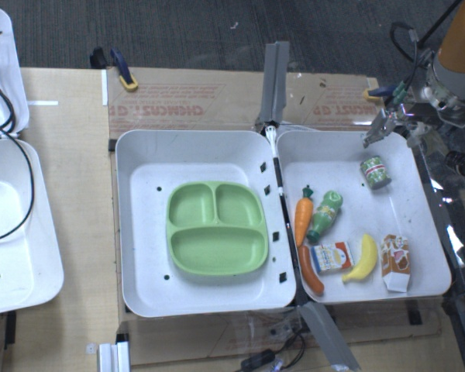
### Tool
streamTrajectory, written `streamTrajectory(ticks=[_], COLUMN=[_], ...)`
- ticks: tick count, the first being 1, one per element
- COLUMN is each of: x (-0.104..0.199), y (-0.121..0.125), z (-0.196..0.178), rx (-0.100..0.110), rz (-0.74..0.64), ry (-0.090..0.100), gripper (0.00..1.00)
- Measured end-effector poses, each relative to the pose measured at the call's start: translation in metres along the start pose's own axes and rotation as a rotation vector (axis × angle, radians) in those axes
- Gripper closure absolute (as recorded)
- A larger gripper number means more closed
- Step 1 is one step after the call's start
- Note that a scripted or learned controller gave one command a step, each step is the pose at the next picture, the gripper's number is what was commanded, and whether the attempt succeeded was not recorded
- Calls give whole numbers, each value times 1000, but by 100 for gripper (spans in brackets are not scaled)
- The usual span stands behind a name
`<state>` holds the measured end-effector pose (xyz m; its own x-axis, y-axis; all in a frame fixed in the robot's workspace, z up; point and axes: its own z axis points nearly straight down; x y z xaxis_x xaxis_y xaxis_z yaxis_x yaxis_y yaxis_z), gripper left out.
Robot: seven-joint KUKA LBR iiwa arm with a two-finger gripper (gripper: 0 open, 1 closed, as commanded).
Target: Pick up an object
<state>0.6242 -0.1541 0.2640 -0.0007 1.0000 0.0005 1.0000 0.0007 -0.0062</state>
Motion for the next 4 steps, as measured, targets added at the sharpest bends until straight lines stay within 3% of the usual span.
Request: streamTrajectory(ticks=[1,2,3,4], x=[-23,-52,-52,-52], y=[11,39,42,42], z=[137,167,158,158], rx=[-16,-8,-15,-14], rz=[-206,-99,-104,-104], ry=[-6,6,1,3], gripper=[0,0,100,0])
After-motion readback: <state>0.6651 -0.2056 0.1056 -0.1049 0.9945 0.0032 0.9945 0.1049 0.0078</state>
